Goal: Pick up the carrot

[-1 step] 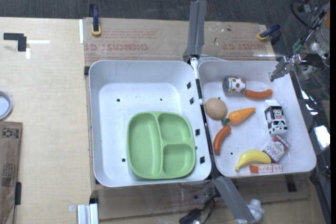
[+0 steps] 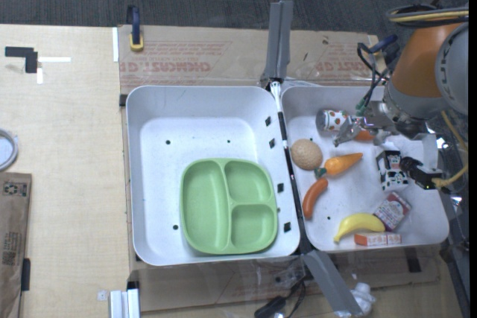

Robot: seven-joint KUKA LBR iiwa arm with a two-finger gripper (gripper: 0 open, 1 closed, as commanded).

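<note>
Grey arm with orange band comes in from the right, its two-finger gripper [image 2: 356, 132] low over the far part of the right shallow white bin [image 2: 417, 238]; whether the gripper is apart or together cannot be told from this slant, nothing visibly clamped. Orange plastic carrot with a green stub end [image 2: 340, 164] lies just below-left of the gripper, near it but apart, tilted, green end toward the bin divider. Small white can with red spots [image 2: 333, 118] sits just left of the gripper, nearly touching. Tan egg-shaped ball [image 2: 305, 153] is left of the gripper and beside the carrot's green end. Orange-red sausage-shaped piece [image 2: 314, 196] lies further below-left, past the carrot. Yellow plastic banana [image 2: 357, 225] is well below the gripper near the bin's front wall, a small red-and-white flat pack [image 2: 376, 238] just beside it, and a red-white wrapped packet [image 2: 392, 211] below-right of the gripper. Left shallow white bin [image 2: 149, 160], well left of the gripper, holds a green three-compartment plastic tray [image 2: 229, 205].
</note>
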